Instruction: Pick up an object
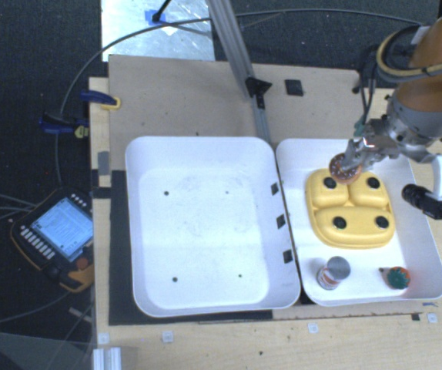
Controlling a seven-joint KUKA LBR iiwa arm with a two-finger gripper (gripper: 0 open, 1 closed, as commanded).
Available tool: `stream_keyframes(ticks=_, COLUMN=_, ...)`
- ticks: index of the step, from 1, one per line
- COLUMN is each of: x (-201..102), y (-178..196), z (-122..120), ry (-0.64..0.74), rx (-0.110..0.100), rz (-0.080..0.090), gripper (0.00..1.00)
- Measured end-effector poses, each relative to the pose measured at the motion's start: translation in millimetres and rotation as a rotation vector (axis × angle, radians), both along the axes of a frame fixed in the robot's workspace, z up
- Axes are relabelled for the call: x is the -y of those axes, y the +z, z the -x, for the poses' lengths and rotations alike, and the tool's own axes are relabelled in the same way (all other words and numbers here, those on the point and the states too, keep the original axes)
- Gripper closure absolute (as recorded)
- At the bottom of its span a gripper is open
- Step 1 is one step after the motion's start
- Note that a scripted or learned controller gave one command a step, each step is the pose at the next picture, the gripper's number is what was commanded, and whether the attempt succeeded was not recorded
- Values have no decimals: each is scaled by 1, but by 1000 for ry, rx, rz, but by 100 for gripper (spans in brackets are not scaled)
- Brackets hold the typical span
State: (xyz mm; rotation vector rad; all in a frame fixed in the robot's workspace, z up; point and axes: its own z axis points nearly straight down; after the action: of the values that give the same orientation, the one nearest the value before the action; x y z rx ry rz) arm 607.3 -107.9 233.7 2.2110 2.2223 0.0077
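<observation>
1. Arm — grey KUKA with an orange band, reaching in from the right; its gripper (353,160) sits low over the right white bin (298,206), at the upper edge of the yellow block.
2. Claw state — cannot tell; a small round brownish piece (343,169) lies just under the tip, but whether it is pinched is unclear.
3. Candidate objects, all in the right bin: a yellow moulded plastic block with four dark holes (349,208); a small silver-topped can (333,273); a small green and orange toy (396,277).
4. Handling advice — judged: lift straight up and slowly, keeping clear of the block's rounded top.
5. Surface — tan bench board (182,99) bearing both bins; the left white bin (140,206) adjoins.
6. Room — dark carpet, loose cables, a handheld control pendant (58,233) at left.
</observation>
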Motion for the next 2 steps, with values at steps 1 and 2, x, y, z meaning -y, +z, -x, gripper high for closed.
stream_keyframes(ticks=1, x=0, y=41, z=-1, ry=1, rx=-2, rz=-1, gripper=100)
stream_keyframes(ticks=2, x=-54, y=22, z=0, ry=5, rx=-7, rz=-3, gripper=100)
